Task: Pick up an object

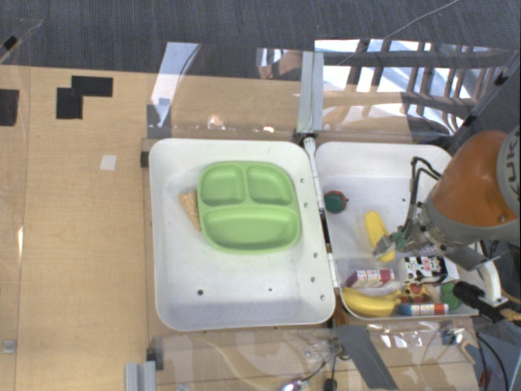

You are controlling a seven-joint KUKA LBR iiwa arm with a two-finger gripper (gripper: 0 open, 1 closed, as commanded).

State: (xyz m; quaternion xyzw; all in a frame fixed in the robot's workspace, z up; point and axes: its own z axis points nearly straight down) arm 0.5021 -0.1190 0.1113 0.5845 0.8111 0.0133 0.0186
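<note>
- I see the arm (pixel 480 190) coming in from the right, its grey body and orange band hanging over the right bin (pixel 358 165).
- The gripper (pixel 391 245) sits low in that bin, just beside the lower end of a yellow corn cob (pixel 374 227); I cannot tell how it is set, nor whether it actually touches the cob.
- Nothing shows between its tips that I could call a grasp.
- The corn cob lies near the middle of the right bin, tilted slightly, with its upper end towards the back wall.
- A small green and red ball-like toy (pixel 334 201) rests near the divider, up and left of the cob and apart from it.
- A banana (pixel 370 302) lies along the front wall of the right bin.
- Just above the banana is a small flat packet (pixel 371 278) with pink and white print.
- To the right of the banana I see a marker-like item (pixel 422 309) and a printed carton (pixel 423 265) partly under the arm; details are too small to read.
- The left bin (pixel 236 292) holds a green divided plate (pixel 248 206) with three compartments.
- A tan cracker-like piece (pixel 190 208) lies against the plate's left edge.
</note>
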